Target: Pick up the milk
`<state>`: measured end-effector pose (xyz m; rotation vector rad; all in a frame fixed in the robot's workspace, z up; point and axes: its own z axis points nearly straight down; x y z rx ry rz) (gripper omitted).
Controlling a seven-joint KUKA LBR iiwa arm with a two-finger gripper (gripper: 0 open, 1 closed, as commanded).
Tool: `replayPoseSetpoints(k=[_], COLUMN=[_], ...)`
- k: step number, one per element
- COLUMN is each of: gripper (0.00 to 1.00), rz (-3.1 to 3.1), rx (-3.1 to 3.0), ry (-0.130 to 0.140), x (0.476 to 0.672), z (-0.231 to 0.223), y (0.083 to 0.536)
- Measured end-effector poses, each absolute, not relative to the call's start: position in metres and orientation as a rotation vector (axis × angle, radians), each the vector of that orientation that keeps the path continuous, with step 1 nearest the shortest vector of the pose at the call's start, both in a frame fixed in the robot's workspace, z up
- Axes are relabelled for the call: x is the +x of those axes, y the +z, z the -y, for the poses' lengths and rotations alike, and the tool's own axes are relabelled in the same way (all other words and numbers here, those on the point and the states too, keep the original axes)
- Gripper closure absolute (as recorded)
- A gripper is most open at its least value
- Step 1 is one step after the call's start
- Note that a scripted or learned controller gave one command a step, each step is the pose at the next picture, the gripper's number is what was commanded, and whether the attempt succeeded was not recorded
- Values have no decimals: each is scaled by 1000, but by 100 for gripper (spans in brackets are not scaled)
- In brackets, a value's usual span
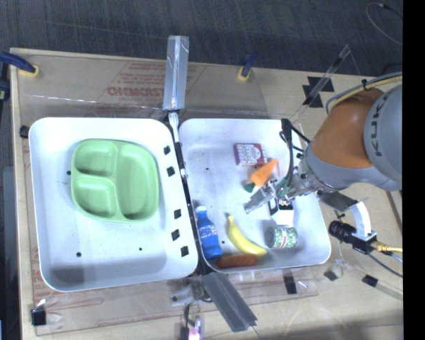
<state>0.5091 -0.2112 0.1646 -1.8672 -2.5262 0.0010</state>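
The milk [248,153] is a small dark-red carton lying flat at the back of the right bin [198,154]. Just in front of it lies an orange carrot [263,173]. My gripper [270,203] hangs over the right half of that bin, in front of the carrot and well short of the milk. It is open, with nothing between its fingers. The grey arm with its orange band [347,137] comes in from the right.
A blue bottle [209,234], a banana [244,240], a green-labelled can [283,237] and a brown sausage [236,261] lie along the right bin's front. The left bin [49,246] holds a green divided plate [115,180].
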Motion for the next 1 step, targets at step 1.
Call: replayPoseSetpoints(k=[1], gripper=[0], rz=[2598], rx=[-1763], ry=[1], x=[518], z=[209], y=[91])
